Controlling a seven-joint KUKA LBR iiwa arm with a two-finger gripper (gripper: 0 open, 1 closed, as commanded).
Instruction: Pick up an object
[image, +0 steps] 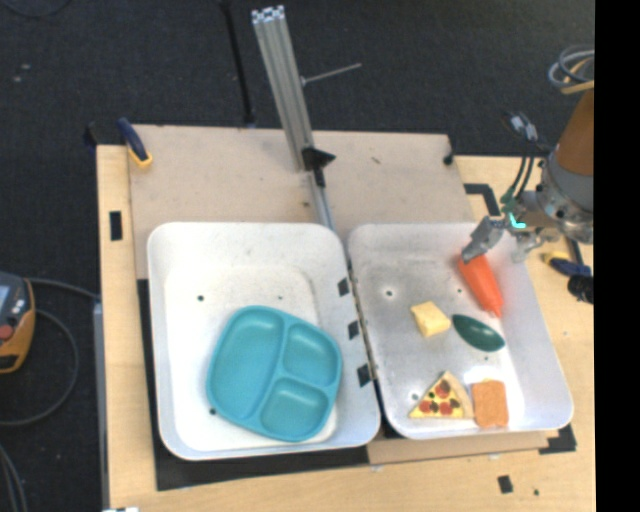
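Observation:
The right bin (400, 260) holds several toy foods. An orange carrot (482, 283) lies near its far right side. A yellow cheese block (431, 320) and a dark green leaf-shaped piece (478, 332) sit in the middle. A pizza slice (441, 398) and an orange-tan square (490, 403) lie at the near edge. My gripper (500, 242) hangs at the bin's far right rim, just above the carrot's upper end. It looks open, with nothing between the fingers.
The left bin (190, 260) holds a teal divided plate (275, 372). An aluminium post (285, 85) rises behind the bins, with a rod running down between them. Cables lie on the bench at the right edge.

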